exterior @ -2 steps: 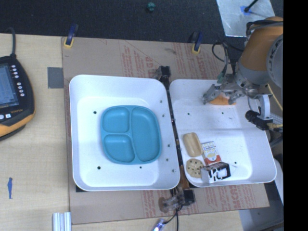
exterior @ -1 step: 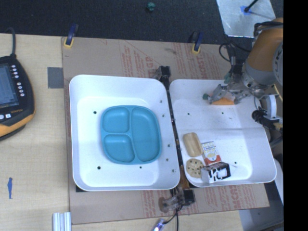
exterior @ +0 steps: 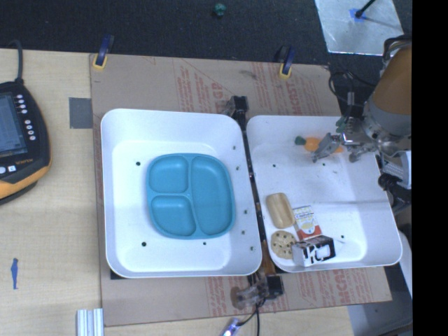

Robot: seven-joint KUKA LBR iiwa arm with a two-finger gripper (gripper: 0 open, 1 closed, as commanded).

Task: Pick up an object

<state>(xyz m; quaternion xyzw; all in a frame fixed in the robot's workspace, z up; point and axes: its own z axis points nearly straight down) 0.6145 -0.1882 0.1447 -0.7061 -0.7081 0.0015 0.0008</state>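
My gripper (exterior: 338, 152) hangs over the far part of the right bin (exterior: 364, 187), with its two grey fingers spread apart, so it is open. A small orange carrot with a green top (exterior: 316, 143) lies on the bin floor right by the left fingertip (exterior: 319, 152), not between the fingers. Nearer the front of the same bin lie a tan bread-like piece (exterior: 279, 209), a round cookie (exterior: 282, 243), a small red and white carton (exterior: 305, 221) and a black and white box (exterior: 316, 250).
The left bin (exterior: 126, 138) holds a blue divided plate (exterior: 190, 194). A black and orange teach pendant (exterior: 17, 138) rests on the bench at the far left. Clamps (exterior: 103, 51) hold the cardboard sheet under both bins.
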